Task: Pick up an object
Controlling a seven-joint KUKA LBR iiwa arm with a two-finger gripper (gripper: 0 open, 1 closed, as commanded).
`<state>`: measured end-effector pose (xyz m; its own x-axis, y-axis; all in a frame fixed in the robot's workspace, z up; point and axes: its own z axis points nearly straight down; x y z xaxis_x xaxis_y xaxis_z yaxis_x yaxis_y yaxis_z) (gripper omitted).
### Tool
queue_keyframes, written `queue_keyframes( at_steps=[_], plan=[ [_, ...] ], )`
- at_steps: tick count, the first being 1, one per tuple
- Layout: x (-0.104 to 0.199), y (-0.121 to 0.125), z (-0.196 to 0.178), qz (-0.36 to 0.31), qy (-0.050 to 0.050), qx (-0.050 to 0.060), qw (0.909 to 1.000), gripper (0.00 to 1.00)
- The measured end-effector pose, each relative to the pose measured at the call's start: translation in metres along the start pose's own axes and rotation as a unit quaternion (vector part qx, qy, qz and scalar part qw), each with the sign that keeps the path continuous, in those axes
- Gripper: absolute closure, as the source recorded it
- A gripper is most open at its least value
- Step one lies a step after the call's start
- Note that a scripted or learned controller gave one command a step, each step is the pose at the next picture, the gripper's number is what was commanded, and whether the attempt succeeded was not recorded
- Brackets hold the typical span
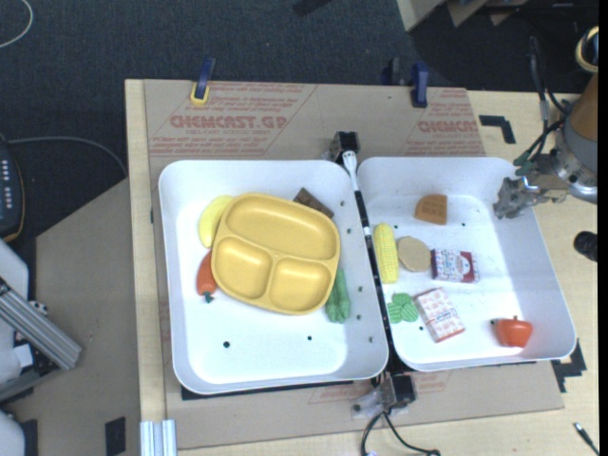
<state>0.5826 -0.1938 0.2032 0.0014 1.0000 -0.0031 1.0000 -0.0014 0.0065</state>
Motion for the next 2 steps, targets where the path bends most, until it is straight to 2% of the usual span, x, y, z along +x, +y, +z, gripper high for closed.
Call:
queue_keyframes(
  at_steps=[1,2],
  plan=[
    [-0.001,0.001,-0.023,-0.001,0.000,0.001,1.0000,1.00],
    [0.059,-0.014,-0.027,-0.003,0.003,0.004,1.0000,1.00]
  ],
)
